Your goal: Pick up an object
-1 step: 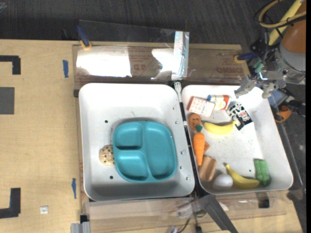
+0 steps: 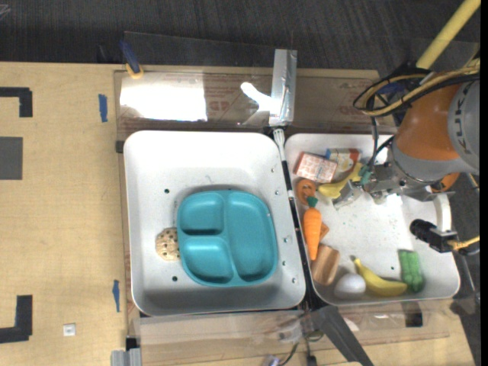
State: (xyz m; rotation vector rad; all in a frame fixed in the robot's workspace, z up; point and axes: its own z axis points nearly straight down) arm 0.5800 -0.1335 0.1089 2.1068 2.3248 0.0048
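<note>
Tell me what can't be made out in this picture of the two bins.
- Gripper in the camera view: fingers blurred among the toys.
- Cookie: partly hidden behind the teal tray.
- Small box: label too small to read.
- Arm: cut off by the right edge.

Single fixed overhead camera, slanted downward, bench and both bins in frame

The grey arm with its orange band is seen reaching in from the right, wrist bent downward, and the gripper is positioned low at the arm's left end, pointed leftward.
</note>
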